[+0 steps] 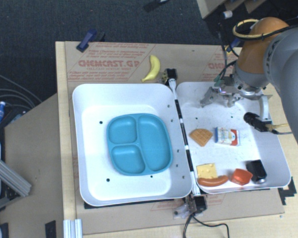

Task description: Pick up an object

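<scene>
Here's the bench, brown board printed with red lettering. The big grey arm comes in from the right, its orange band up top, and it is cut off at the frame's edge. There are two white bins side by side. The left bin holds a blue divided plate, sitting flat in the middle. The right bin carries all the small stuff.

The gripper hangs over the far end of the right bin, above bare white floor. Its fingers stand spread apart with nothing between them.

Now the pickable items, all nearer the camera than those fingers. A tan waffle lies closest, well apart from the gripper. Just right of it lies a small white packet with red and blue on it; the print is too small to read. Along the near wall there's a yellow cheese slice touching a reddish sausage. Then comes a red piece, its shape hard to make out, and a black block right beside it.

Outside the bins, a banana rests on the bench behind the left bin. A small blue object sits at the bench's far left corner.
</scene>
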### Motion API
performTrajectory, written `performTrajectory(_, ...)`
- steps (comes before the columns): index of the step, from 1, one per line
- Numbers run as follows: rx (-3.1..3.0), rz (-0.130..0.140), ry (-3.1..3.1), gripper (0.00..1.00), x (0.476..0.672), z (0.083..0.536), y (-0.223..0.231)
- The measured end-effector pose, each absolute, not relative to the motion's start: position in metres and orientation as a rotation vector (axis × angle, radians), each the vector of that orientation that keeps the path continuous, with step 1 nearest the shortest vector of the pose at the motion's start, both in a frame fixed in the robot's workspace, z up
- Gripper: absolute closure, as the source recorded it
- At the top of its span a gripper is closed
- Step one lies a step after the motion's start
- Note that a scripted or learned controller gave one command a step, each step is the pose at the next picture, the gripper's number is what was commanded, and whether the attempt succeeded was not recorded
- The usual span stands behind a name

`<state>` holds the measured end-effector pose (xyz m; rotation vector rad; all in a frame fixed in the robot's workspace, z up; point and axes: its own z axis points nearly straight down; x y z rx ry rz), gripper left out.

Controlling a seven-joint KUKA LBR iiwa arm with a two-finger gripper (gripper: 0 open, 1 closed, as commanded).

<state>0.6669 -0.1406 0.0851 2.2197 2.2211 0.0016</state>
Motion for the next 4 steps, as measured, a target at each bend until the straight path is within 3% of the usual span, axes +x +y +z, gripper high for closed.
performTrajectory(3,2.220,0.001,2.220,0.00,0.667,0.085,-0.155)
performTrajectory(4,2.221,0.000,2.223,0.00,0.667,0.085,-0.125)
